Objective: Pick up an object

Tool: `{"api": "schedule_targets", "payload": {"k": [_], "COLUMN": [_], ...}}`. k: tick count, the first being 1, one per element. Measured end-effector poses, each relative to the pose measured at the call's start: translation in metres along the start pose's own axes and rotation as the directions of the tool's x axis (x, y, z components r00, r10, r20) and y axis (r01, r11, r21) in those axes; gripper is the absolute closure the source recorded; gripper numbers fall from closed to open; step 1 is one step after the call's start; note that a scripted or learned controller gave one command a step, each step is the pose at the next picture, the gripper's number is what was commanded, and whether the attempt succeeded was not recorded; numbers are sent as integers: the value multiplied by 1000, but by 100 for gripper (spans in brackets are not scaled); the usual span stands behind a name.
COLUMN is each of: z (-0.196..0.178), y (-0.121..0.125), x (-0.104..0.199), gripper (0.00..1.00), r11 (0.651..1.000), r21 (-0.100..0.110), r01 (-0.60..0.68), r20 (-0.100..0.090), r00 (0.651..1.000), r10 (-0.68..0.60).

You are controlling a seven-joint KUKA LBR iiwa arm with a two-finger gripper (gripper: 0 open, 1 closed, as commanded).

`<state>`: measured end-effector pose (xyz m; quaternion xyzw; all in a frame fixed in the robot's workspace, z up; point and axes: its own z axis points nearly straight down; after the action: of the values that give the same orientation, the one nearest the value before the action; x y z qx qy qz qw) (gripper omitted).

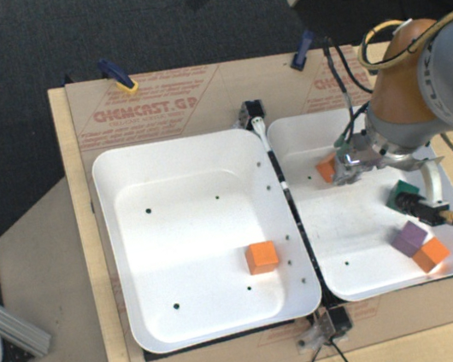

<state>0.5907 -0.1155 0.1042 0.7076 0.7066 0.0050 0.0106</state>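
orange block (325, 170): half hidden behind my gripper (348, 170)
my arm (442, 77): cut off at right edge

A grey robot arm with an orange band (405, 88) reaches in from the right. Its metal two-finger gripper (347, 165) points left and downward.

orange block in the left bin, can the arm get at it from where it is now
Probably yes. The orange block lies alone on the left bin floor, nothing beside or over it. The gripper is over the right bin, so it must cross the divider.
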Motion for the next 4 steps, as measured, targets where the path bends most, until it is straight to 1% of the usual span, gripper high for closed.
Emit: {"api": "schedule_targets", "payload": {"k": [1, 2, 3, 4], "z": [-122, -146, -137, -129], "y": [42, 82, 31, 14], "x": [5, 79, 186, 262], "gripper": [100, 100, 100, 100], "r11": [1000, 1000, 1000, 1000], "r21": [3, 13, 27, 25], "r01": [5, 10, 12, 9], "r20": [-4, -8, -12, -10], "r00": [1000, 1000, 1000, 1000], "r10": [-5, -10, -11, -9]}}
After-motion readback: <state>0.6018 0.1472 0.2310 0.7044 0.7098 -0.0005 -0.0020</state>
